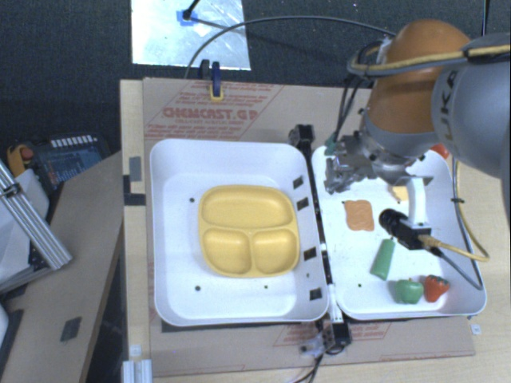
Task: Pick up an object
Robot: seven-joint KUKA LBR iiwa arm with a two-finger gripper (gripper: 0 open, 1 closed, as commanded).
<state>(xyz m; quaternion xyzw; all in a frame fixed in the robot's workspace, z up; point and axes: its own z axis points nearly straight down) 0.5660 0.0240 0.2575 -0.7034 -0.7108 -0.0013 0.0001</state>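
Dark carpet [64, 54] surrounds the bench [128, 114]; behind it lies a foil sheet [188, 22] (crinkled, shiny), left of it a tan table [76, 238].

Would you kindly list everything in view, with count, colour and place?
left bin: one, white, view's left
right bin: one, white, view's right
divided plate: one, yellow, in left bin
flat slice: one, orange-brown, right bin middle
block: one, green, below the slice
round piece: one, green, right bin's near edge
red piece: one, red-orange, beside round piece
foil sheet: one, silver, beyond the bins
arm: one, grey and orange, over right bin
hand: one, grey, over right bin's far-left part
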